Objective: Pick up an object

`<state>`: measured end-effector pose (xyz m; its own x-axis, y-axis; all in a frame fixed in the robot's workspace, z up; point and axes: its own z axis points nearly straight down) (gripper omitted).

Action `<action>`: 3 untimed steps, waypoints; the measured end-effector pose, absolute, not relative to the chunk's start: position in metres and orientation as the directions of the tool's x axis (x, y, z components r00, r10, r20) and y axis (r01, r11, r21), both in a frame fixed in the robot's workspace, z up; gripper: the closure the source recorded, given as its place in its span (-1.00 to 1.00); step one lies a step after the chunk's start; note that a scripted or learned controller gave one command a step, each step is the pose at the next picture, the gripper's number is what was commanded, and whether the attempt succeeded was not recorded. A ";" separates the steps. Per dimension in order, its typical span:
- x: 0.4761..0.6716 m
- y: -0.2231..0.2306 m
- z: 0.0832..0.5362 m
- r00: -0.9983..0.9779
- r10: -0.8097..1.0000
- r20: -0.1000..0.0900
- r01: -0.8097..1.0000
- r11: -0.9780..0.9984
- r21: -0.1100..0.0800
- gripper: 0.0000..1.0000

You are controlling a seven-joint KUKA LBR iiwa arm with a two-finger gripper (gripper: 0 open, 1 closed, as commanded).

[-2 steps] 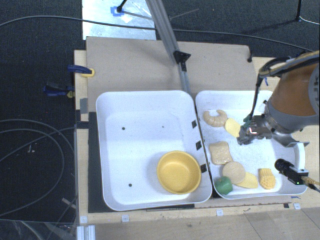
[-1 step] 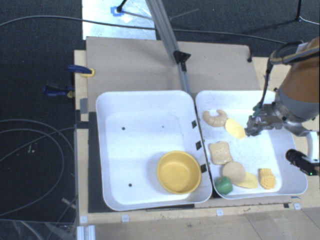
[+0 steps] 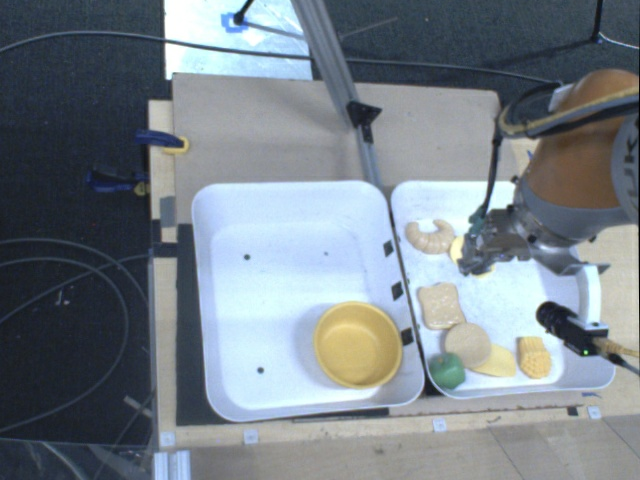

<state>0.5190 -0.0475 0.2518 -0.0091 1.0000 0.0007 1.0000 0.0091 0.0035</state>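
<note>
Hovering jaws (image 3: 481, 258), croissant (image 3: 431, 235) just left

— Where does the bowl (image 3: 357, 343) lie?
— In the left bin (image 3: 225, 298), at its near right corner, close to the wall it shares with the right bin (image 3: 420, 196).
— And beyond this wall?
— Just past it are the toast (image 3: 440, 305), the round biscuit (image 3: 467, 344) and the corn (image 3: 534, 357). The croissant (image 3: 430, 235) lies behind the toast.

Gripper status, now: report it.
Gripper: low in the right bin, beside the croissant, over something yellow; open or closed cannot be told.
</note>
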 end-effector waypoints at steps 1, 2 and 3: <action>0.521 0.010 0.244 -0.010 1.000 0.001 1.000 0.010 0.001 1.00; 0.516 0.058 0.248 -0.010 1.000 0.001 1.000 0.010 0.002 1.00; 0.501 0.098 0.238 -0.009 1.000 0.001 1.000 0.009 0.001 1.00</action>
